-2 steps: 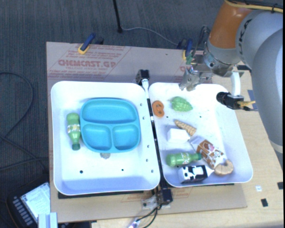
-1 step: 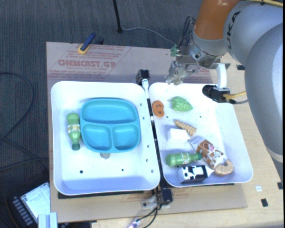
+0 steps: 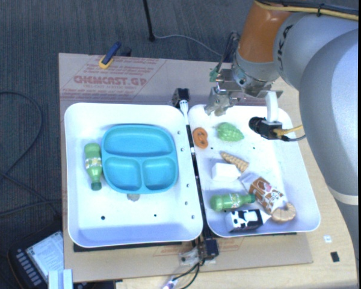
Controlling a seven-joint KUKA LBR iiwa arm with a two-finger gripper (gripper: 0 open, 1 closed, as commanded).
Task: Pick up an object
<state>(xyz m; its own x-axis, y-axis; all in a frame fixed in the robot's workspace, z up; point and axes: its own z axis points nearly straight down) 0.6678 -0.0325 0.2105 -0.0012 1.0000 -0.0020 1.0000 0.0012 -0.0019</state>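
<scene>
My gripper (image 3: 219,103) hangs over the far left corner of the right bin (image 3: 301,179), just behind a green bunch of grapes (image 3: 229,132) and apart from it. Nothing shows in its grasp. Also in that bin lie an orange round piece (image 3: 200,137), an ice-cream cone (image 3: 235,160), a white block (image 3: 224,171), a green bottle (image 3: 231,201), a brown and white packet (image 3: 265,192), a black and white carton (image 3: 246,219) and a tan ring (image 3: 284,212).
The left bin (image 3: 78,209) bears a blue divided tray (image 3: 139,158) with a second green bottle (image 3: 93,165) at its left side. A black-capped marker (image 3: 182,99) lies at the far end of the divide between the bins. A blue and yellow tool (image 3: 110,54) rests on the cardboard behind.
</scene>
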